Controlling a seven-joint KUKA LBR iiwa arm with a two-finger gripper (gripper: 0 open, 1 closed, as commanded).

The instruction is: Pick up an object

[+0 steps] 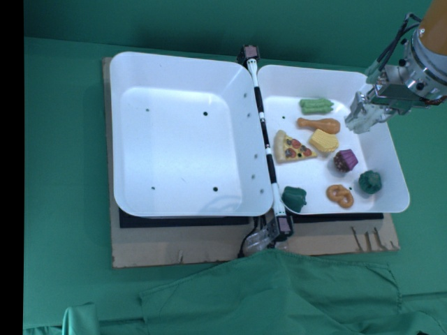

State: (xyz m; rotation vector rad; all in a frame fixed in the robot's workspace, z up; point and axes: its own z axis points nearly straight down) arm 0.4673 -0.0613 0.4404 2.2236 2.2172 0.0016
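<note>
The right bin [391,160] holds several toy foods: a green bean pod [316,105], an orange chicken drumstick [320,124], a yellow cheese block [324,142], a pizza slice [292,147], a purple cupcake [344,160], a dark green broccoli [370,181], a pretzel [340,196] and a green pepper [295,198]. My gripper [362,119] hangs over the bin's right part, just right of the drumstick and above the cupcake. I see nothing between its fingers.
The left bin [133,89] lies beside the right one, with a black-and-white hinge bar [262,121] between them. Both rest on a brown cardboard sheet [174,250]. Rumpled green cloth [265,292] covers the bench at the front.
</note>
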